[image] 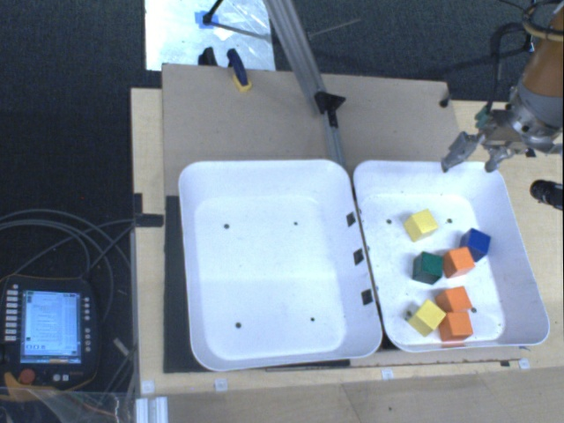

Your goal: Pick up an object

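Camera view: pincer [473,155] hovering over the right bin's [520,271] far rim, fingers spread apart, gripping nothing. Lying inside that bin: two yellow cubes [420,225] [427,317], a green cube [427,267] touching an orange cube [458,261], a blue cube [476,242], two more orange cubes [454,299] [456,326] adjoining. Left bin [198,192] sitting alongside on the worktop [264,113]

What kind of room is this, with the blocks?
Probably a robot lab. A robot arm's pincer hangs over a white bin of coloured blocks, and a control tablet with cables lies beside the bench.
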Controlling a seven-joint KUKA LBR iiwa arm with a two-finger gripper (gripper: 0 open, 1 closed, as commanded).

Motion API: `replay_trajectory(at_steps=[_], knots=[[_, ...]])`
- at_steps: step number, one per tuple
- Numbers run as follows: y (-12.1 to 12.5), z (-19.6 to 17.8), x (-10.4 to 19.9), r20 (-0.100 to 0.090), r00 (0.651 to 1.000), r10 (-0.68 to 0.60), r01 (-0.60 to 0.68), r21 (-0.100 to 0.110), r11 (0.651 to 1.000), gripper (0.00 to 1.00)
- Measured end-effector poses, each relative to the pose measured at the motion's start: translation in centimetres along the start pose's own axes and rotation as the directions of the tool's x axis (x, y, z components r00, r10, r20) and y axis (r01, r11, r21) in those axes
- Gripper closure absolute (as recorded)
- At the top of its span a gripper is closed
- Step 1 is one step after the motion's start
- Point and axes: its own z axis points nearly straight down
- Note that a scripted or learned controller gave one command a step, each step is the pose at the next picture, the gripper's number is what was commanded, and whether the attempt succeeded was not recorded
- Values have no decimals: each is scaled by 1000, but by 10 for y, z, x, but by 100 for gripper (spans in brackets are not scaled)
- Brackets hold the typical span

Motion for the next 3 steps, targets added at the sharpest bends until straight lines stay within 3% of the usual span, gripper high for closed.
replay_trajectory(at_steps=[1, 3], knots=[[0, 0, 0, 1, 1000, 1, -1, 1, 1000, 0], [-5, 86, 8, -1, 1000, 2, -2, 4, 1000, 0]])
